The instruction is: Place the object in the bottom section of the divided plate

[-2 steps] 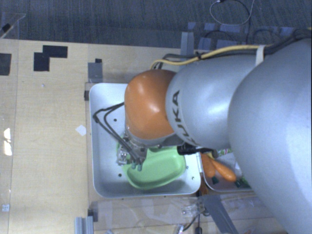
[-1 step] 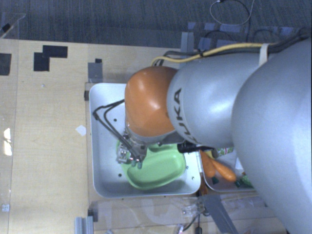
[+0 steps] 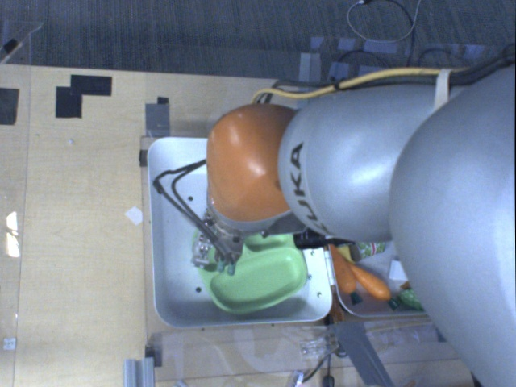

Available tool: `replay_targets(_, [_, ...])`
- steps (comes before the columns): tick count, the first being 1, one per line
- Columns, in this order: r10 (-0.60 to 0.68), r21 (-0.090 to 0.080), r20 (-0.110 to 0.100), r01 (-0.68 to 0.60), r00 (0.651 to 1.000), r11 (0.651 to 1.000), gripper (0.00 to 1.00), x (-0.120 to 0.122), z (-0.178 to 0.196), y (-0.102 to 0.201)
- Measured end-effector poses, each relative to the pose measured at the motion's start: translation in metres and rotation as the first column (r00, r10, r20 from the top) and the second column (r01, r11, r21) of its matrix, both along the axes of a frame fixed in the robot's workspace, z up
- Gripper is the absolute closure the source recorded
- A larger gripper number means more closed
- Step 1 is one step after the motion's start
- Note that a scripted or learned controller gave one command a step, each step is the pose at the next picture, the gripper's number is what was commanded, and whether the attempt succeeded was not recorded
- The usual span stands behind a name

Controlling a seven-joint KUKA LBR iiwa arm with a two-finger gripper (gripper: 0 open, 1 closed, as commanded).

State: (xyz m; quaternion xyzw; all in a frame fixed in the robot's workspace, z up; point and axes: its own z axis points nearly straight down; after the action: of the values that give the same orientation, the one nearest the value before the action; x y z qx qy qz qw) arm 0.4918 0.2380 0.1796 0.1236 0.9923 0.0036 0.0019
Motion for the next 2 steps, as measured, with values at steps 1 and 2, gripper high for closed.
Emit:
replay_targets(1, [0.169,-0.005,-0.001,-0.169,0.986,0.986,1.00,-0.003,0.014,-0.002])
replay_targets(2, [0.386,-0.006,-0.003,-0.386,0.923,0.923,1.00,-0.004,-0.012,-0.021])
